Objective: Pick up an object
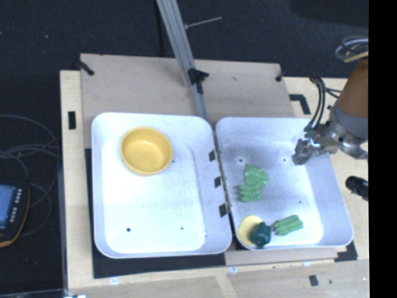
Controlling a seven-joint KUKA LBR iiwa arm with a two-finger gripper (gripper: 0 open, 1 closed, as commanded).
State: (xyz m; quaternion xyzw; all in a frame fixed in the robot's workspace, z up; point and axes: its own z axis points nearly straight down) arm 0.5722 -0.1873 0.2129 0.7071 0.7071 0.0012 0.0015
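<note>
Currently jaws hover over right bin, near its far right wall; open or closed, cannot tell. Nearest pick: light green leafy toy, left of and nearer the camera than jaws, long axis roughly front-to-back.

Wooden bench bears two white bins, side by side

A pale wooden desk stands on dark carpeted floor (cables trail at left), evenly lit.
</note>
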